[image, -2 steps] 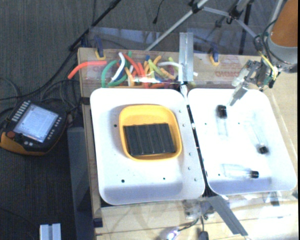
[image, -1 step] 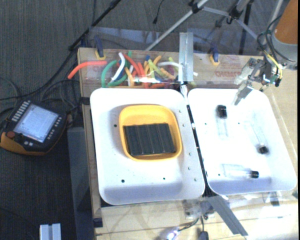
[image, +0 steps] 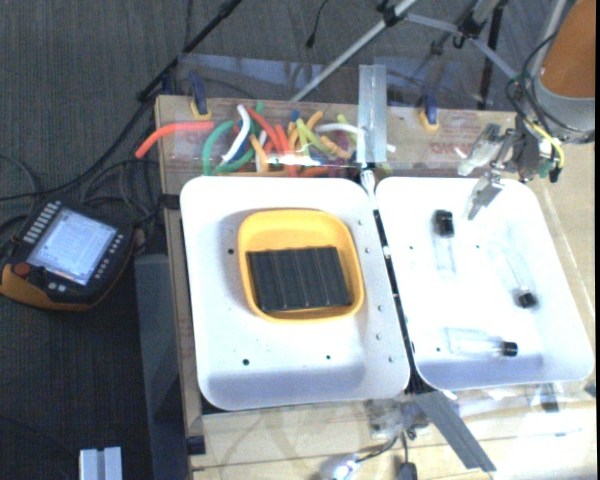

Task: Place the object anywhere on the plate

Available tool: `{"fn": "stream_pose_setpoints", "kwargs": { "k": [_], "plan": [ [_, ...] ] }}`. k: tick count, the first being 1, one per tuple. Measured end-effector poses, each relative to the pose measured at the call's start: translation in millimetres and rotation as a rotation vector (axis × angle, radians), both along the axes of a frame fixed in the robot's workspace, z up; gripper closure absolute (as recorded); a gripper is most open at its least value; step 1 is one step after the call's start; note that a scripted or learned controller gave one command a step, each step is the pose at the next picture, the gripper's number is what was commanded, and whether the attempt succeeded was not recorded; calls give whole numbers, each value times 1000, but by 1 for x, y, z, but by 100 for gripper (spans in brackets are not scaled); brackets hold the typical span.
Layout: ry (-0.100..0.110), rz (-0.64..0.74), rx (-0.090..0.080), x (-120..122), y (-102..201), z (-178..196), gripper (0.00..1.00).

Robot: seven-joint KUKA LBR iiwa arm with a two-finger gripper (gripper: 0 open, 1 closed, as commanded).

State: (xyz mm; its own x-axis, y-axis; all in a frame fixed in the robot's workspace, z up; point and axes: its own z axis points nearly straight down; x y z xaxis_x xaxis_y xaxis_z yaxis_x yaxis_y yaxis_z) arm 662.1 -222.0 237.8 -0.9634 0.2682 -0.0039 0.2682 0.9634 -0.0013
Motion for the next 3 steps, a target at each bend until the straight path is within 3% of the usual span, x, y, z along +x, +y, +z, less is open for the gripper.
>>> {"fn": "stream_pose_setpoints", "kwargs": {
  "k": [3],
  "plan": [
    [-1,40,1,-3,14,20,0]
  ]
}}
